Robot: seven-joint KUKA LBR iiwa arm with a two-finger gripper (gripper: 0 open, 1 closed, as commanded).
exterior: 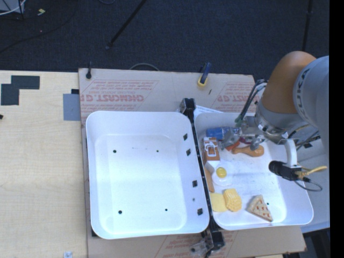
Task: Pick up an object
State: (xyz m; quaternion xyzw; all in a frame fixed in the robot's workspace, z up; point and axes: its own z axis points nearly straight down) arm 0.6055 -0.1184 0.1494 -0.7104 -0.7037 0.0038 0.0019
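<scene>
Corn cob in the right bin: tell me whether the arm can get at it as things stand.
Probably yes. The corn cob lies uncovered in the right bin, with only a yellow piece touching its left side; the arm hangs over that same bin.

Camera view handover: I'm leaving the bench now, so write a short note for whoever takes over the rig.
Gripper: low in the right bin, at its far end among the objects; finger state cannot be read, and nothing is seen lifted.
Objects, all in the right bin: blue item, orange box, tan wooden piece, yellow corn cob, pizza slice toy.
Left bin: bare white floor.
Done: arm has reached the objects.
Left: grasp one and lift it.
</scene>
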